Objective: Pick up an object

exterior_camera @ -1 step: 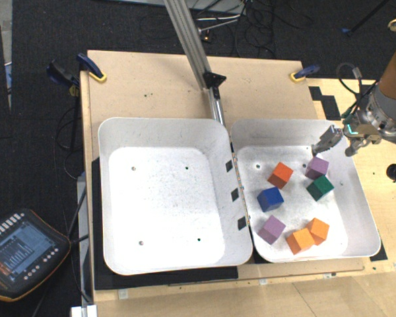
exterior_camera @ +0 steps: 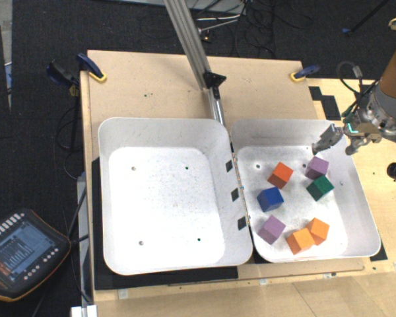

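Seven cubes clustered at right of frame in right bin (exterior_camera: 356, 197); hand (exterior_camera: 338, 139) open, empty, above purple cube (exterior_camera: 317, 167), green cube (exterior_camera: 320, 187) touching it, likely nudged during closing, spoiling grip.

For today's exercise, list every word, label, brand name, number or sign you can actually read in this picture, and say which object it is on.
No text can be read anywhere.
Handheld control pendant: its lit screen shows rows of characters, too small and blurred to read.
Cubes, such as the blue cube: plain faces, no markings.
Left white bin and right white bin: only specks and holes, no lettering.
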Motion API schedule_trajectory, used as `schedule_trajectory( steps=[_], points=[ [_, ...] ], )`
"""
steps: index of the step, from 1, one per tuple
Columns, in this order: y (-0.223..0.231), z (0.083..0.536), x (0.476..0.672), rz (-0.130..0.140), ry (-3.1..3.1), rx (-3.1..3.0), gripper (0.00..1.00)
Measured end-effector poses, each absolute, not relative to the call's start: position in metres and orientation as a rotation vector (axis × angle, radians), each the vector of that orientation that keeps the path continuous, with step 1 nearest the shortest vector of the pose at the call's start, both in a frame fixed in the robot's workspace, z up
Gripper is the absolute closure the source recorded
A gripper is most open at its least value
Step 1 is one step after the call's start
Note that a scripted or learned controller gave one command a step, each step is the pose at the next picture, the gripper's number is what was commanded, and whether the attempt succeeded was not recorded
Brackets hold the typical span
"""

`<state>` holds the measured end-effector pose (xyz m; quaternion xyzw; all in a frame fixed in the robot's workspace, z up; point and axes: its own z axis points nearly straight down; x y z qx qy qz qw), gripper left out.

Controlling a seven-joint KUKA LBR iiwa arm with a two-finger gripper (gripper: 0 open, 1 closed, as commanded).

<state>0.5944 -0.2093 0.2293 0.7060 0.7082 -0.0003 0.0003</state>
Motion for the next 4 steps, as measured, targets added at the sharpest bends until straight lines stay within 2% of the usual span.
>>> schedule_trajectory(
  steps=[2, 3, 4],
  points=[
    [-0.223, 0.118, 0.594, -0.004, 2.222, 2.226, 0.00],
    [-0.223, 0.094, 0.594, -0.003, 2.221, 2.223, 0.00],
    [-0.223, 0.106, 0.595, 0.001, 2.219, 2.220, 1.00]
  ],
)
